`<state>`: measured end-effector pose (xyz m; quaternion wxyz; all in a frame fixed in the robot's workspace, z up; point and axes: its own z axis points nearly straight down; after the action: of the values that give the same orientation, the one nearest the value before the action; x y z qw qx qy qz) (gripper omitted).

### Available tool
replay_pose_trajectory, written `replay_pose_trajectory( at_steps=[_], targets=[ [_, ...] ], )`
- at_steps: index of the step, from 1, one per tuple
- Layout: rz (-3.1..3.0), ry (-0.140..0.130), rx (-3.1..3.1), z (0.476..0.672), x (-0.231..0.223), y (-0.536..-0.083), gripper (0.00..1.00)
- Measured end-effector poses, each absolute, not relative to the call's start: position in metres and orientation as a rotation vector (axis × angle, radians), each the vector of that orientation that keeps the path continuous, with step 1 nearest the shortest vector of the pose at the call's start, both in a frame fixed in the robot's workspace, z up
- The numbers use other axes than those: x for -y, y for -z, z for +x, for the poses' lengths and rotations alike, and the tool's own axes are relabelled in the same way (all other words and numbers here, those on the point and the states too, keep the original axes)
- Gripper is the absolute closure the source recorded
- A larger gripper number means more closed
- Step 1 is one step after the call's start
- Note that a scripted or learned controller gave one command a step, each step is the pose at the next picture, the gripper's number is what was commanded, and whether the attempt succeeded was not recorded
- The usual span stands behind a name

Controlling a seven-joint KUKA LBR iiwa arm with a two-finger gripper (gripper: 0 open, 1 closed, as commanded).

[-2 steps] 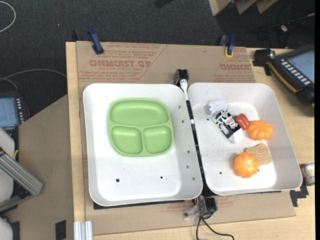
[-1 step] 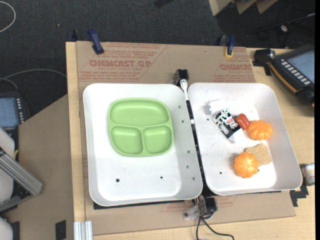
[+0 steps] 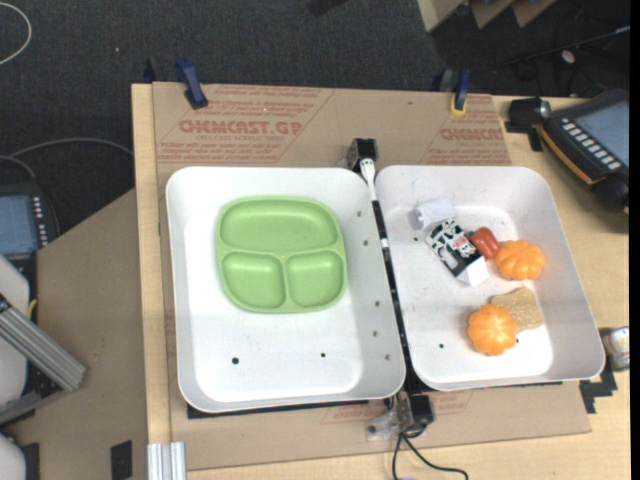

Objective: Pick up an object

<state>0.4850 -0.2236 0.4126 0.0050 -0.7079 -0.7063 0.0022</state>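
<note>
A green divided plate [image 3: 282, 255] is noted in the left bin [image 3: 200, 348]. In the right bin [image 3: 560, 358], a black-and-white carton [image 3: 455, 248] and two small orange pumpkins [image 3: 520, 260] are clustered. The nearer pumpkin [image 3: 492, 330] is judged best approached from directly above. The state of the fingers cannot be told.

Both white bins [image 3: 200, 348] look like smooth, slightly glossy plastic; the green divided plate [image 3: 282, 254] is matt plastic. The desk [image 3: 300, 118] is covered in printed brown cardboard. Two orange pumpkins [image 3: 519, 260] look glossy.
</note>
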Motion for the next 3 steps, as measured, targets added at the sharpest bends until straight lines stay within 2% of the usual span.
replay_pose_trajectory(
  at_steps=[1,2,3],
  targets=[
    [-2.231,0.010,2.237,0.514,0.224,-0.543,1.00],
    [-2.216,-0.008,2.212,0.488,0.224,-0.424,1.00],
    [-2.229,0.009,2.235,0.519,0.224,-0.531,1.00]
  ],
)
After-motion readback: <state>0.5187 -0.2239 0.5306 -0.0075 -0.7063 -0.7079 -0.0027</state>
